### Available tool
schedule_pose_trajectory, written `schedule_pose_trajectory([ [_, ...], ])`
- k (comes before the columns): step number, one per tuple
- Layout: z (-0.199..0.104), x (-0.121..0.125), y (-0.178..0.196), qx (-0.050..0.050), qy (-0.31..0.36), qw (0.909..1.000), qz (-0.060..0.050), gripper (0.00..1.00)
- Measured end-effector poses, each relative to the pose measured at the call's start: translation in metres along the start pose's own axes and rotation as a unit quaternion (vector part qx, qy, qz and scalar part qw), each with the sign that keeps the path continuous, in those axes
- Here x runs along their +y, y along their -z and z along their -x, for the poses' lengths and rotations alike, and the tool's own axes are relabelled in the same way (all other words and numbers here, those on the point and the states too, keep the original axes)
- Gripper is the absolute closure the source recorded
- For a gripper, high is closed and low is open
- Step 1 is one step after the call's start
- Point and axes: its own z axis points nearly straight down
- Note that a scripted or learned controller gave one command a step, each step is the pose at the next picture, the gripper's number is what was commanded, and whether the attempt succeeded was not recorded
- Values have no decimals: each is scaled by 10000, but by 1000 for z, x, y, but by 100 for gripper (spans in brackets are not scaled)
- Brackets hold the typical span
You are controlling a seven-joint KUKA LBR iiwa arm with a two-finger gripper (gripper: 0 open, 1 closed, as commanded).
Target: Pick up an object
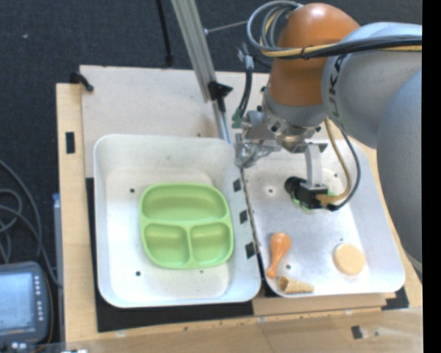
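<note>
Gripper [247, 153] over bins' divider, open/shut unclear, green tray [185, 225] left bin, orange cone [278, 250] right.

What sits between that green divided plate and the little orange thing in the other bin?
In the camera view, the two bins' adjoining walls run between the green divided plate and the orange item. Otherwise, bare white bin floor.

Dark carpeted floor [73, 20]; light wooden bench [132, 101]; slanted aluminium pole [195, 43]; loose black cables [4, 204]; grey pendant screen [11, 304], lower left.
</note>
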Motion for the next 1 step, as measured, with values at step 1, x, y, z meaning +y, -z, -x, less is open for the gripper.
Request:
schedule_pose_trajectory([
  [1, -43, -17, 4, 5, 2, 10000, 0, 100],
])
